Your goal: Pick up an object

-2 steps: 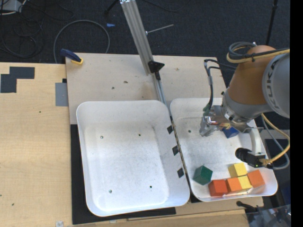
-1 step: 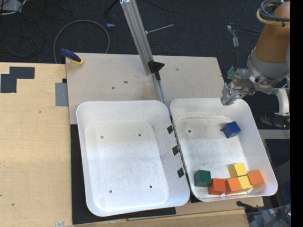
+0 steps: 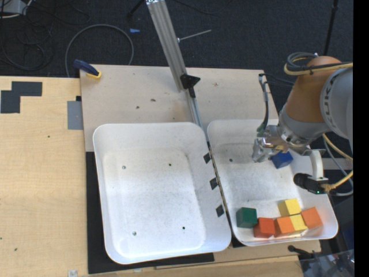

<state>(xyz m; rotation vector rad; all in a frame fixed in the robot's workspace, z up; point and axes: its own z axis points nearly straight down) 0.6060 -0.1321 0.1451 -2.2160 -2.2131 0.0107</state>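
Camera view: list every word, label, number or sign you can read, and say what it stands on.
No text here can be read with certainty.
Arm: dark marks on the grey casing beside the orange band, too blurred and cut off to read.
Blocks in the right bin: plain coloured faces, no lettering.
Left bin: only small dark specks, no writing.

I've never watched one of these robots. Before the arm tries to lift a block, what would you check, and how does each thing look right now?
1. Gripper over the right bin: ok.
2. Blue block beside the gripper, within reach: ok.
3. Block between the fingers: cannot tell, the wrist hides that spot.
4. Other blocks out of the way: ok; the green block, two yellow blocks and three orange blocks sit in the bin's near corner.
5. Left bin apart from the arm: ok.
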